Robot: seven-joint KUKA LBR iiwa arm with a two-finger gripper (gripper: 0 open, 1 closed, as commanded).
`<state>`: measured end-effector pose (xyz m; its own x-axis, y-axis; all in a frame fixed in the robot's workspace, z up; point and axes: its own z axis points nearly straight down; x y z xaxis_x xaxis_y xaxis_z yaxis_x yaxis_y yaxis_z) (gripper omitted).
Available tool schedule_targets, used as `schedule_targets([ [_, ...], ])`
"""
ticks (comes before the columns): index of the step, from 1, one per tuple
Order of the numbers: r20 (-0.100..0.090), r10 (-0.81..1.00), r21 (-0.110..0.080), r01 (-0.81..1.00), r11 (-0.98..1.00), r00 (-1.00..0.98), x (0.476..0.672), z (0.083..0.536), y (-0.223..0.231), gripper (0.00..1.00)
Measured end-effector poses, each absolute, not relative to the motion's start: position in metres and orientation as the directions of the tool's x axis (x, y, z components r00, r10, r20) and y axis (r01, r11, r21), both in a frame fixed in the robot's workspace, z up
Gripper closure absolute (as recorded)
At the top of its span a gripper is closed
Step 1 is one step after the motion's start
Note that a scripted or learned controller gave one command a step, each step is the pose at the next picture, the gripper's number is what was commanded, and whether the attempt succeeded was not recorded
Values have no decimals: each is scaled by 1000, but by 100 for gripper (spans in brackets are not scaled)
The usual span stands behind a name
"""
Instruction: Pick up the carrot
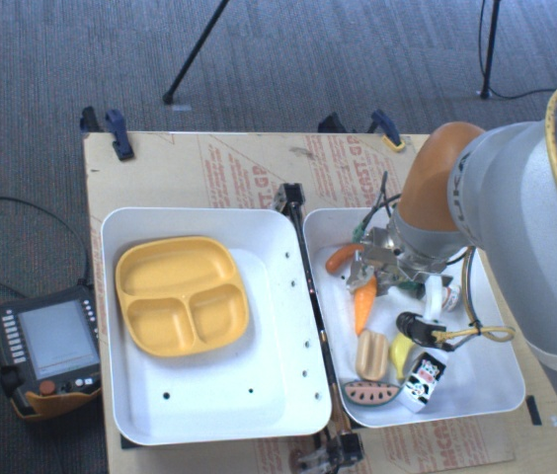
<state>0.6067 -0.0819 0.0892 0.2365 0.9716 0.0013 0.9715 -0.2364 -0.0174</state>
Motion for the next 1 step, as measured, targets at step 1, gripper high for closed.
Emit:
schedule_targets([
  [1, -1, 889, -3, 889, -458, 458, 645, 186, -57, 100],
])
